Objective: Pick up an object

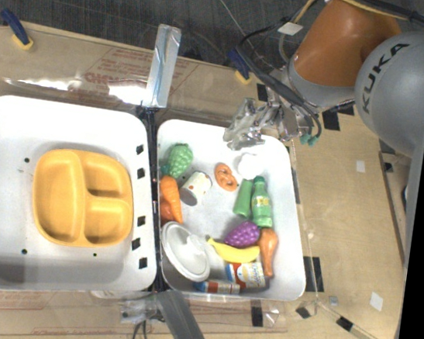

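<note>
Nearest the camera, front of the right bin [298, 208]: a small steel pot w/ white lid [183, 253], a can lying on its side [248, 274] and a marker-like thing [215, 287] along the front wall. Just behind: banana [233, 250] touching purple grapes [243, 233], a chicken drumstick [267, 247] beside them. Mid bin: carrot [170, 197] along the left wall, a small white cup tipped over [194, 187], 2 green bottles [254, 198] side by side. Further back: green leafy veg [179, 158], an orange pretzel-like toy [227, 176], a white round piece [249, 164]. Left bin [12, 144] holds a yellow divided tray [83, 195], roughly centred. Far end: the pincer [248, 133] hangs over the right bin's back rim, above the white piece; nothing visible between its fingers, and whether they're open or closed I can't tell, the metal parts blur together. Grey arm w/ orange band [340, 38] comes in from upper right over the worktop [345, 223]
</note>
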`<act>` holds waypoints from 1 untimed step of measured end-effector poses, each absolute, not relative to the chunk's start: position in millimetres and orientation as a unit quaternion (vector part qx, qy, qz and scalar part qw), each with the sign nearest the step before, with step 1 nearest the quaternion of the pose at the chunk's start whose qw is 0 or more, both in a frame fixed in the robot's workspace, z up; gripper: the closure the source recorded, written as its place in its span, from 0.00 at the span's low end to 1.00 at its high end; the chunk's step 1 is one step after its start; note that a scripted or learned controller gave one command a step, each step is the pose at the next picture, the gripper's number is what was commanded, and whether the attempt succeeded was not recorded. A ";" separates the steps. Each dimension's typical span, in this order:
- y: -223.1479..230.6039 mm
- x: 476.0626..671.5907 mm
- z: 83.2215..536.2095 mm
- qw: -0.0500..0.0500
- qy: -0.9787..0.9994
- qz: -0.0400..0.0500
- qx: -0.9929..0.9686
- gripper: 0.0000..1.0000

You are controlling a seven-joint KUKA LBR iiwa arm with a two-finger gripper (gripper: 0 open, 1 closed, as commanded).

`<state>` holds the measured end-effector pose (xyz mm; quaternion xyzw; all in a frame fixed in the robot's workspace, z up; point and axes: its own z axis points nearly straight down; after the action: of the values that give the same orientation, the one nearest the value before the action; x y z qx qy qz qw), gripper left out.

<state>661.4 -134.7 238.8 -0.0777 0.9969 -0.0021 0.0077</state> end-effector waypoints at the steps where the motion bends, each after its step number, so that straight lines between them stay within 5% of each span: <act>1: -134.0 662.9 250.6 0.011 0.997 -0.003 -0.079 1.00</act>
<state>662.9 -134.0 250.6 -0.0792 0.9968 -0.0029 0.0106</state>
